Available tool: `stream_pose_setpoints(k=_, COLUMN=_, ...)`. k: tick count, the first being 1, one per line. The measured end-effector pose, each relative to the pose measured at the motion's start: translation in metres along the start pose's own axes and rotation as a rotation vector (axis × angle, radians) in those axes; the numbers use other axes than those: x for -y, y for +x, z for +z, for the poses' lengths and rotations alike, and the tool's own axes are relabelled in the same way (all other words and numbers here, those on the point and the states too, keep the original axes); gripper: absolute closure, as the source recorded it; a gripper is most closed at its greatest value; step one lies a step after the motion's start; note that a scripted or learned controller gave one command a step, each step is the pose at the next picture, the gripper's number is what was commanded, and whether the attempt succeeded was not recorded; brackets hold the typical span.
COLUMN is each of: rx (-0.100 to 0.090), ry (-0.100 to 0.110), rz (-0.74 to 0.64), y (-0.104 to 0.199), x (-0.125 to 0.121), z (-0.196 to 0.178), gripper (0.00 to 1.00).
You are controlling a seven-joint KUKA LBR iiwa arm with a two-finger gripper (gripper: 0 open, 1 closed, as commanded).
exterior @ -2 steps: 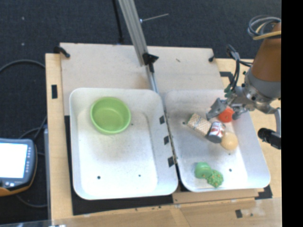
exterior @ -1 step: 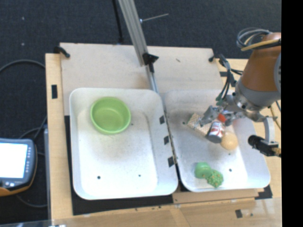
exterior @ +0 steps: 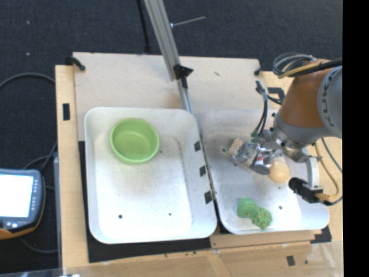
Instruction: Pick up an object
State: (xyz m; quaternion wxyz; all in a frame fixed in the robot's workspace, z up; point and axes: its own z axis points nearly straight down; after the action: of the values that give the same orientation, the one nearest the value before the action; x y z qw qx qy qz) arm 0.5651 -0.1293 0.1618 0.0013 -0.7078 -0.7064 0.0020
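Beige lump (exterior: 279, 171) just beside the jaws (exterior: 258, 156) (grip state impossible to tell).

The arm (exterior: 308, 105) was seen reaching in from the right edge of the camera view, its grey casing interrupted by a broad orange band above the wrist. The wrist was angled downward and to the left, and dark cables were looped along its upper and lower sides. The gripper (exterior: 253, 154) was carried low at the end of the wrist, pointed leftward. Whether its fingers were parted or closed could not be made out.
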Motion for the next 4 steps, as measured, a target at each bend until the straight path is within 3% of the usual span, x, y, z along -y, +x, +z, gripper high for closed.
stream_pose_setpoints(k=1, rx=-0.001, ry=-0.010, rz=0.005, y=-0.001, x=-0.002, z=-0.014, gripper=1.00)
stream_pose_setpoints(k=2, rx=0.001, ry=-0.014, rz=-0.005, y=-0.003, x=-0.006, z=-0.079, gripper=1.00)
stream_pose_setpoints(k=3, rx=0.001, ry=-0.003, rz=-0.001, y=-0.004, x=-0.006, z=-0.042, gripper=1.00)
stream_pose_setpoints(k=4, rx=-0.003, ry=-0.006, rz=-0.009, y=0.054, x=-0.011, z=-0.046, gripper=1.00)
